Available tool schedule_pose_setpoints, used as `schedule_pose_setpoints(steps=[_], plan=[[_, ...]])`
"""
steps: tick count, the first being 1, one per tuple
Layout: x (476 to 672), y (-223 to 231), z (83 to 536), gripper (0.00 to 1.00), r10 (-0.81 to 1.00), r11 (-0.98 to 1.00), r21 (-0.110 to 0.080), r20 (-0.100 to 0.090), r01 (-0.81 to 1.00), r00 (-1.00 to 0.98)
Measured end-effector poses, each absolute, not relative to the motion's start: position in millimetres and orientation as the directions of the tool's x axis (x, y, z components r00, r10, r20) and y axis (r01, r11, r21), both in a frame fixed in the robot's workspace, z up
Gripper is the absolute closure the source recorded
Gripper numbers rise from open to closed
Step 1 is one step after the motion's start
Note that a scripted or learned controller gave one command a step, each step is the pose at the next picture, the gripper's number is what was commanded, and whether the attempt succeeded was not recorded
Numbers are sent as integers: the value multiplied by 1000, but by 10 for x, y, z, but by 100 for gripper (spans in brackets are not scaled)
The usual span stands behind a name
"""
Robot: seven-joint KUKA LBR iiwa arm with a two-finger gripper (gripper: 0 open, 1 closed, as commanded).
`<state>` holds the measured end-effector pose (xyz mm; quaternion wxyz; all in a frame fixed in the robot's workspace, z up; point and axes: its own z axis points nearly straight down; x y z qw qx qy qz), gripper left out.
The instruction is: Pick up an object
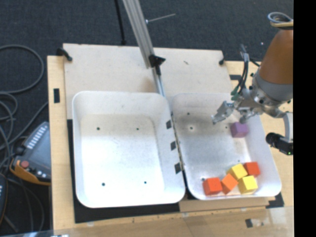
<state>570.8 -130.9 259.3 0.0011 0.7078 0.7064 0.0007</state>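
From my seat the pincer [231,110] looks spread and holding nothing, hanging over the right bin [197,147] just beside the purple cube [240,129]. I'd centre it over that cube before dropping; the orange and yellow blocks [232,179] are too packed.

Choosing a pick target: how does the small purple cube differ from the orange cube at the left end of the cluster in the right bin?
The small purple cube sits alone in the right white bin, just below the gripper; the orange cube touches other blocks by the bin's near rim. The purple cube is far closer to the gripper than the orange cube. Both are small blocks resting on the bin floor.
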Motion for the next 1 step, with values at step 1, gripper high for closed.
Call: schedule_pose_setpoints(steps=[1], plan=[[5413,-1826,1750,0,1000,-5,-7,-2,1000,5]])
